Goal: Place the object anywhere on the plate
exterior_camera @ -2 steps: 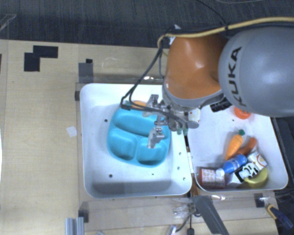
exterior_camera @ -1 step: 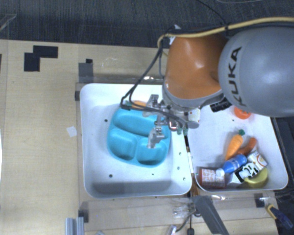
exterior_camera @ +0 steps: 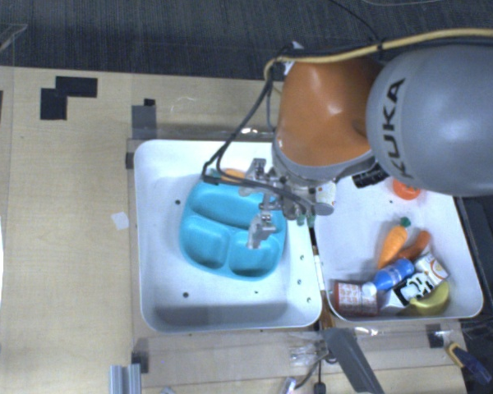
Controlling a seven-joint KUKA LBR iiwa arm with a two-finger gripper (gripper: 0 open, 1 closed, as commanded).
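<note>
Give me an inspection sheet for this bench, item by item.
Surface: wooden bench bearing a left bin and a right bin.
Job's things: blue plate with compartments, in the left bin; an orange object at its far edge.
Clutter: carrot, blue bottle, brown packet in the right bin.
Grippers: pincer over the plate.
Cables: yellow hose, black wire.
Surroundings: dark floor.
</note>
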